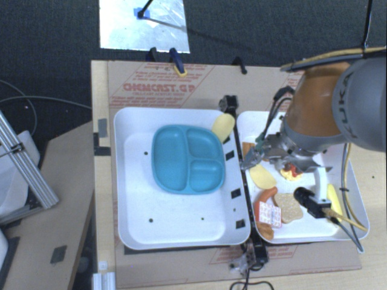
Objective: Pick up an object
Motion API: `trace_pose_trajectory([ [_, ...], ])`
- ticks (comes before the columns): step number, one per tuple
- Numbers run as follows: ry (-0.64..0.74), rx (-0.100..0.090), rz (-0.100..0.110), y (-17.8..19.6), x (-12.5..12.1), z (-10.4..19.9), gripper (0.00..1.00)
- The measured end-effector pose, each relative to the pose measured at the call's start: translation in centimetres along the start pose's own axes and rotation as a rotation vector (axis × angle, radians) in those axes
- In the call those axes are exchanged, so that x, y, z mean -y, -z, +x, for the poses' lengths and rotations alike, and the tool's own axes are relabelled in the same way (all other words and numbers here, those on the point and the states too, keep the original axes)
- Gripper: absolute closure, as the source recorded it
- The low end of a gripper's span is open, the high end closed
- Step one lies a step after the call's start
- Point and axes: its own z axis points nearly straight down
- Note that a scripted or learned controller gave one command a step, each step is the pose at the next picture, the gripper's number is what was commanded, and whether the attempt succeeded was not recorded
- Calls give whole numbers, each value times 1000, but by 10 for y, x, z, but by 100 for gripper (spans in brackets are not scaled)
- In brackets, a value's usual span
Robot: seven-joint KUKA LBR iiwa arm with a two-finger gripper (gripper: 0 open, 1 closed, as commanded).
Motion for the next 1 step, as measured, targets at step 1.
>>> trace_pose_trajectory([
  [1, -8, 1, 1, 1, 2, -10, 0],
])
